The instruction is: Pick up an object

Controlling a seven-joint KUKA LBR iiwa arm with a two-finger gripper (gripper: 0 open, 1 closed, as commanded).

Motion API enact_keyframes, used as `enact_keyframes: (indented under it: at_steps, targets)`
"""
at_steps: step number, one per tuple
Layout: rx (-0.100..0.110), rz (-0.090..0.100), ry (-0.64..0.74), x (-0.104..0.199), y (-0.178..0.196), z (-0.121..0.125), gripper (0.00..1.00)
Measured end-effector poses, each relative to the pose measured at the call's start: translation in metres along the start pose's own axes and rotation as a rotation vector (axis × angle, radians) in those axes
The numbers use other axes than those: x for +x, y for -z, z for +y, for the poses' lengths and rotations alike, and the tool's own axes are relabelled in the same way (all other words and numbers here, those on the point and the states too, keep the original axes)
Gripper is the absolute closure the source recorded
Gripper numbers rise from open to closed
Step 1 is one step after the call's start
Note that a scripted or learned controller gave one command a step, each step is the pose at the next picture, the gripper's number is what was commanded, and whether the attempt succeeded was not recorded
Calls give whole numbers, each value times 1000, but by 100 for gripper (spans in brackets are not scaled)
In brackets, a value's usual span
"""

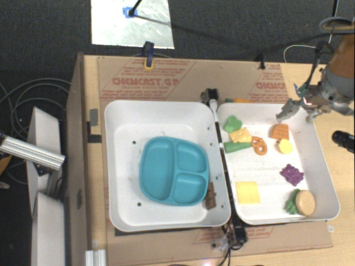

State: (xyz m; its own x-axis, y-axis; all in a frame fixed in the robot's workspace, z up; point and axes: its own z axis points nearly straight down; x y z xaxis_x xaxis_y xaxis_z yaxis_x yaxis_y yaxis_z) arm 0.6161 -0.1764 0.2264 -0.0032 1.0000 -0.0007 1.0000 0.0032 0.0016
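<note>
Camera view: slanted look down on table (166,73), cardboard sheet under two white bins.
Left bin (119,148): holds teal divided plate (173,170), three compartments, nothing on it.
Right bin (321,165): holds the small toy foods, candidates for the pick.
Arm (339,65): grey, comes in from right, over bin's far right corner.
Hand (299,108): above the bin's upper right rim, fingers spread, released, nothing between them.
Yellow square (248,192): flat, near bin's front.
Burger-like piece (302,202): front right corner, green leaf touching it.
Purple grapes (292,174): alone, mid right.
Orange waffle-like piece (280,131): nearest the hand, yellow lump (285,146) just beside it.
Pretzel (258,146): touching the green and yellow pieces (237,134) on bin's left side.
Risk: waffle and yellow lump sit close, fingers may nudge one away or straddle both; flat square gives little edge to pinch; items near wall could block a finger.
</note>
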Motion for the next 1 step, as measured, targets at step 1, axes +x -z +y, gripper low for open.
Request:
enact_keyframes:
  at_steps: [1]
  targets:
    - [6,1,-3,-31,-150,16,0]
